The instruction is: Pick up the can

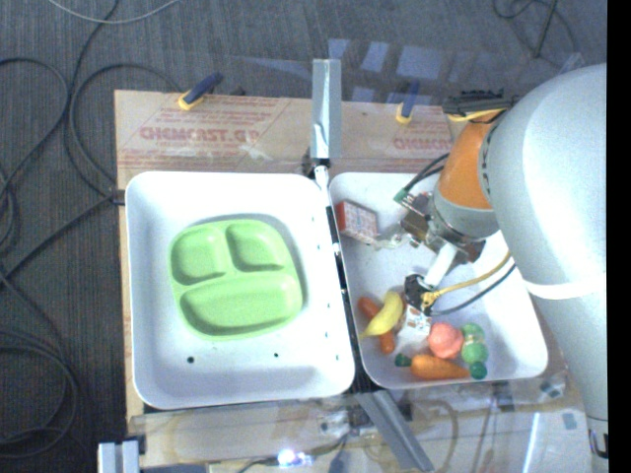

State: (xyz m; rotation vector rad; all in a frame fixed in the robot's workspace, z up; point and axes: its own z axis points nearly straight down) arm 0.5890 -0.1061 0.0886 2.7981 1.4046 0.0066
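Camera view: the approach step seems to be in hand. The gripper (412,227) hangs over the bin (513,363); I cannot tell whether it is released or clenched. The can (358,221) lies just beside it, toward the neighbouring bin. The next move calls for centring over the can, then descending.

You get even, bright overhead light; the white left bin (158,363) nearly washes out, with soft shadows along its inner walls. The arm (562,195) looms pale and unfocused at the right edge of the bench (148,136).
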